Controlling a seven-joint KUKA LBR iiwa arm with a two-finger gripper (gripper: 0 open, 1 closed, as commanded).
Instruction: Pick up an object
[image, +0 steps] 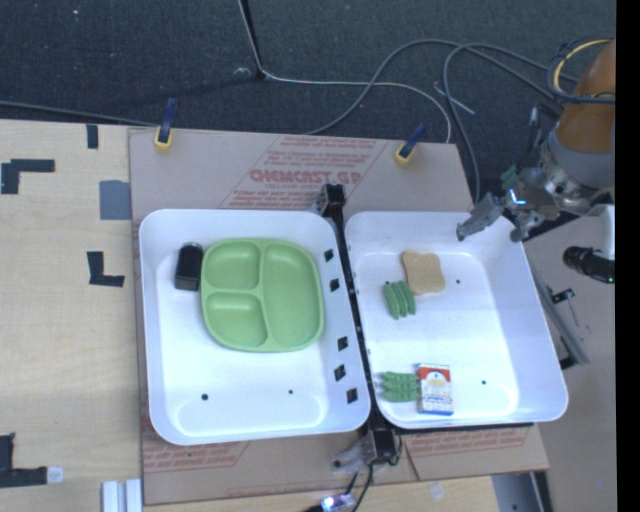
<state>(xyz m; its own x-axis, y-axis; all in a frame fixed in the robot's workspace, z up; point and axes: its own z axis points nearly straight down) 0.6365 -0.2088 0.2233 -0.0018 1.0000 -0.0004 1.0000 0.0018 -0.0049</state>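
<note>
Four small things lie in the right bin (520, 300): a tan bread slice (424, 271) touching a green bean pod (399, 298) near its far side, and a second green pod (397, 386) beside a small red-and-white box (434, 389) at the near edge. Above that bin's far right corner hangs the gripper (496, 222), fingers spread apart and empty. Left bin (170, 400) holds a green divided plate (263, 294) and, beside it, a black block (188, 267).

In my right bin a tan slice of bread (423, 271) lies flat near the far wall, touching a small green pod piece (399, 298) just beside it. Near the front wall, a red-and-white carton (434, 389) lies flat against another green piece (397, 386).
</note>
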